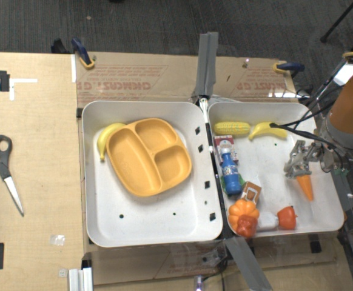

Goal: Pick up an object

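Note:
My gripper [298,164] hangs low over the right side of the right bin [267,162], at the end of the grey arm coming in from the right. An orange carrot [306,187] lies directly below it, its thick end right at the gripper's tip. Whether they touch is unclear. Further left in this bin are a corn cob [231,128], a yellow banana [267,130], a blue bottle [229,169], a small brown box [250,193], an orange pepper [244,209] with a red piece [245,226] against it, and a red pepper [287,217].
The left bin [146,223] holds a yellow divided plate [149,156] with a second banana [105,138] along its left rim. Scissors [5,168] lie on the bench at far left. Black cables [304,117] run above the right bin's far corner.

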`<act>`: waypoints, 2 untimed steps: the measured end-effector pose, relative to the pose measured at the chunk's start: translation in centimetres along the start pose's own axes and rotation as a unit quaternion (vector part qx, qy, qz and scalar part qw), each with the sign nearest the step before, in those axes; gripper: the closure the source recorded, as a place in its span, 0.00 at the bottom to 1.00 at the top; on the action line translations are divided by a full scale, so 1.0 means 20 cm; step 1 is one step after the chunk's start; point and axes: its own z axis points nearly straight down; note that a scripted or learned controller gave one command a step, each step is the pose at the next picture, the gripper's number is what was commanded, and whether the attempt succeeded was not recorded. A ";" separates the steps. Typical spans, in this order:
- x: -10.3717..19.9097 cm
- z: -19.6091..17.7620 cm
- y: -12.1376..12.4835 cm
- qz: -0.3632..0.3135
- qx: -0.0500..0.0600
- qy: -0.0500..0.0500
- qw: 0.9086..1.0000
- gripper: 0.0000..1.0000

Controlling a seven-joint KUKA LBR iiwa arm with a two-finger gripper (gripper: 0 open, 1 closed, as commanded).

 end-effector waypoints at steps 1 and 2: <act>0.00 0.00 0.00 0.000 0.000 0.000 1.000 0.00; -0.01 -0.05 0.00 -0.001 0.001 -0.002 1.000 1.00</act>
